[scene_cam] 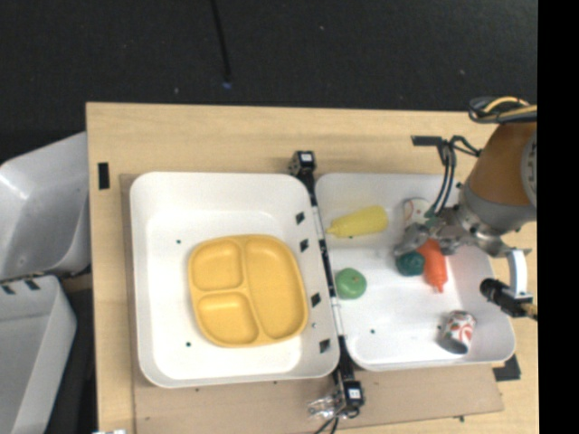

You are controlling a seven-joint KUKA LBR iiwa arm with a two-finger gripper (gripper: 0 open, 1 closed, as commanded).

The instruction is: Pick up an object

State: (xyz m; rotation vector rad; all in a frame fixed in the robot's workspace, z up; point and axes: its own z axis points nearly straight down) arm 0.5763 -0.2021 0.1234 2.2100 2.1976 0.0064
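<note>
In the right bin (389, 351), my gripper (425, 240) is low over the upper right part, directly above a teal object (410, 263) and an orange carrot-shaped object (436, 268) that lie side by side. I cannot tell whether it touches either of them. A yellow oblong object (359, 221) lies to its left. A green round object (350, 283) rests near the bin's left wall. A red and white object (457, 329) sits at the front right. A small pale object (414, 211) lies just behind the gripper.
The left bin (154, 269) holds a yellow divided plate (246, 289). The grey arm with its orange band (502, 165) reaches in from the right over the right bin's far corner. Black clips (319, 242) run along the seam between the bins.
</note>
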